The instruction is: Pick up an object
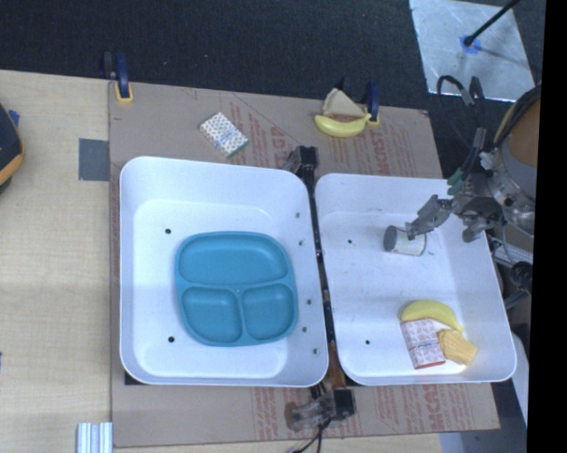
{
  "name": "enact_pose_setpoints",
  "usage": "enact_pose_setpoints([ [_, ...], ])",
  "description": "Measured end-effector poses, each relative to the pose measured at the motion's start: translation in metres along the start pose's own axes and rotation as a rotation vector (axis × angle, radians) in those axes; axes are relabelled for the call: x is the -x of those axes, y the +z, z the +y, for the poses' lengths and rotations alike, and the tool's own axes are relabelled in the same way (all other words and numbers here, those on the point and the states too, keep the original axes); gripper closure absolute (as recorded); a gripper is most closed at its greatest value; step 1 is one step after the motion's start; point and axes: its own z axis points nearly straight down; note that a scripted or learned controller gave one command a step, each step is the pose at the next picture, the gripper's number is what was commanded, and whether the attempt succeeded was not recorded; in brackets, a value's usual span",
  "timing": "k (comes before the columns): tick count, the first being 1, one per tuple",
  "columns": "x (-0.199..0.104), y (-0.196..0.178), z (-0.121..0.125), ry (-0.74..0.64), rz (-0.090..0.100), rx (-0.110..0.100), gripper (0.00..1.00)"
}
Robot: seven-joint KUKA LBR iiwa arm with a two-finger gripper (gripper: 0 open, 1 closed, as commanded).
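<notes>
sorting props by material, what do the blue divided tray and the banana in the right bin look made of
Blue divided tray: looks like moulded plastic, matte to satin; uniform colour, rounded compartment edges, soft highlights.

Banana: probably a plastic or foam toy, since the yellow is even and unblemished, though a real one can't be ruled out at this resolution.

A teal plastic divided tray (pixel 235 286) sits in the white left bin (pixel 149 192). The white right bin (pixel 357 271) holds a yellow banana (pixel 430 313), a red-and-white printed packet (pixel 422 344) and a yellow-orange block (pixel 458 348). The tabletop (pixel 38 257) is pale wood.
</notes>
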Motion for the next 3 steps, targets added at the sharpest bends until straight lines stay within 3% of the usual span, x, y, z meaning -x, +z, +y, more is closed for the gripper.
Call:
enact_pose_setpoints([
  [1, 0.042, 0.116, -0.076, 0.002, -0.001, -0.001, 0.00],
  [2, 0.025, 0.182, -0.037, 0.000, -0.001, 0.000, 0.00],
  [3, 0.069, 0.181, 0.048, 0.001, 0.000, 0.002, 0.00],
])
